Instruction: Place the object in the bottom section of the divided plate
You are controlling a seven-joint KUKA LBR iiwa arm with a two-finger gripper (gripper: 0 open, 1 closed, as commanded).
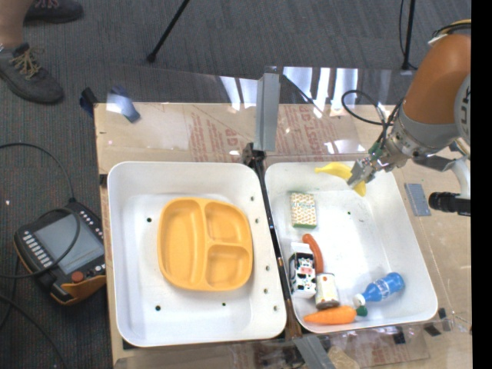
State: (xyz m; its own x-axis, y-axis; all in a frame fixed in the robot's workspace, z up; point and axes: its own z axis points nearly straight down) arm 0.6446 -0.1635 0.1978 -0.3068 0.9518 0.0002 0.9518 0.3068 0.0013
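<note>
The yellow divided plate (205, 244) lies in the left bin (127, 206), with one long section on its left and two smaller ones on its right, all bare. A yellow banana (334, 170) is at the far edge of the right bin (407, 241). My gripper (361, 175) comes in from the right and is shut on the banana's right end, with a bit of yellow showing below the fingers. The banana looks slightly raised above the bin floor. The plate is well to the left of the gripper, across the wall between the bins.
The right bin also holds a green-and-yellow sponge (303, 210), a red sausage (311, 246), a cow-patterned carton (304, 274), a small can (327, 289), a carrot (332, 316) and a blue bottle (382, 288). A metal post (267, 110) stands behind the bins.
</note>
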